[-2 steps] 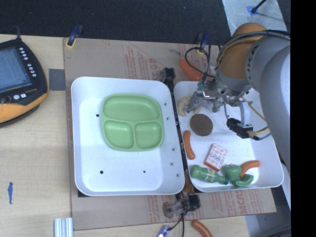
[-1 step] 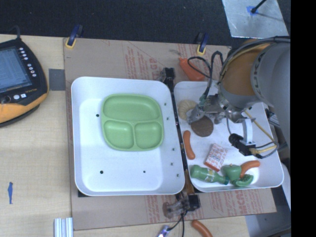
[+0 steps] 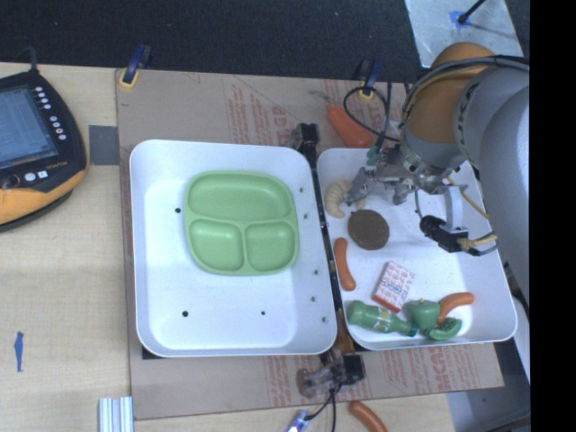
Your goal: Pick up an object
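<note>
My gripper (image 3: 378, 193) hangs over the far part of the right bin (image 3: 490, 331), open, its fingers spread with nothing between them. Just below it in the view lies a brown round disc (image 3: 368, 229). A cream curved piece (image 3: 336, 198) sits to the gripper's left by the bin wall. Nearer the front of the bin are an orange sausage (image 3: 344, 265), a red and white box (image 3: 393, 285), a green bottle (image 3: 376, 319) and a green toy (image 3: 432, 320) with an orange carrot (image 3: 457, 301) beside it.
The left bin (image 3: 162, 322) holds a green divided plate (image 3: 241, 221). An orange item (image 3: 346, 126) lies on the bench behind the right bin, another (image 3: 369, 414) in front. A control pendant (image 3: 31, 151) rests at far left. A black cable (image 3: 454, 238) loops off the wrist.
</note>
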